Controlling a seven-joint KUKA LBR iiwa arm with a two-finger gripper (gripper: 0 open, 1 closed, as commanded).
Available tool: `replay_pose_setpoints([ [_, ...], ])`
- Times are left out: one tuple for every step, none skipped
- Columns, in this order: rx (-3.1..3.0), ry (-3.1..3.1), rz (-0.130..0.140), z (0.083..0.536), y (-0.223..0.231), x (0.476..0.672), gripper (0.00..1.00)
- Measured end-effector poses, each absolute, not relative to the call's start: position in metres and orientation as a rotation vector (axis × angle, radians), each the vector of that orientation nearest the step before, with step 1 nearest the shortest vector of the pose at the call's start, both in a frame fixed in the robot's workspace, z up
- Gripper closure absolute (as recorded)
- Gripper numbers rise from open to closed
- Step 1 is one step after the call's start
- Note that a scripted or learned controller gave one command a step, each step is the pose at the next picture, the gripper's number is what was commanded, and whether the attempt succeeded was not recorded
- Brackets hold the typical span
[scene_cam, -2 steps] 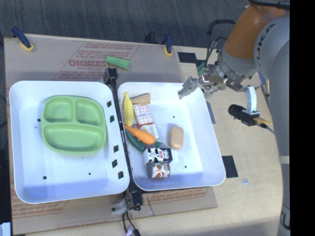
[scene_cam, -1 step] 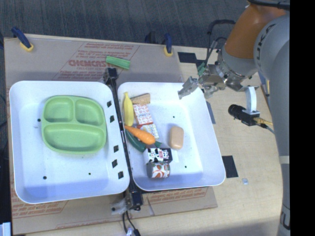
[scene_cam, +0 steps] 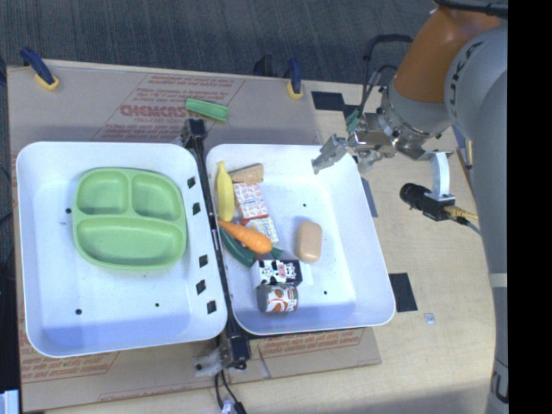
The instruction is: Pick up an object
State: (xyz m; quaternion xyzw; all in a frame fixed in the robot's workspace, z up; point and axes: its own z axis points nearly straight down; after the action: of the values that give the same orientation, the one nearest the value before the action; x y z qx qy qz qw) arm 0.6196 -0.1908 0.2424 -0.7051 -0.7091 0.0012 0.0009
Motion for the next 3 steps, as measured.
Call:
replay_pose_setpoints([
  [-2.214,-2.226,0.004,0.242,-0.191,0.620,0.00],
  [-2.211,-2.225,0.004,0.091,-0.172,0.507,0.00],
  [-2.205,-2.233,0.005,0.102,-0.173,0.508,1.00],
])
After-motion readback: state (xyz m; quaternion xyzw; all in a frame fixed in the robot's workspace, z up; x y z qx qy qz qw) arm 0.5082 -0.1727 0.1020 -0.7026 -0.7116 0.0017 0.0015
